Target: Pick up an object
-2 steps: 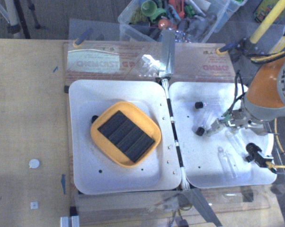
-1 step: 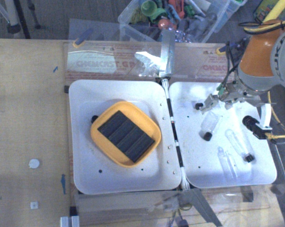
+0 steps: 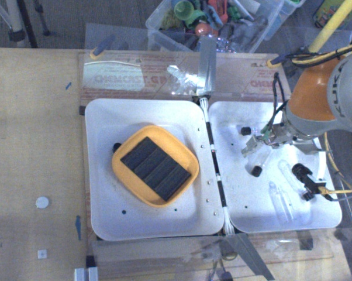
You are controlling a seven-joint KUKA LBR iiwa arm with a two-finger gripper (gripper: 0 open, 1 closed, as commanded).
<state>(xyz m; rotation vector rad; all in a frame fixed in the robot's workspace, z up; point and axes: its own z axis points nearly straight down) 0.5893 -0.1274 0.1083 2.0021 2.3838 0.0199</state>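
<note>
The small black piece lies just beside the gripper, at 6 o'clock. Its grip state cannot be told.

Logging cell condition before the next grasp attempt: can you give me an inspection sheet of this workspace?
Surface: wooden bench bearing left bin and right bin, side by side.
Job's things: yellow tray with black slats lies in left bin; faint clear plastic piece in right bin.
Clutter: small white disc on bench, left of bins.
Grippers: pincer low over right bin; grasp cannot be judged.
Cables: black and yellow cables near the wrist.
Surroundings: clear tub of coloured toys behind bench.
</note>
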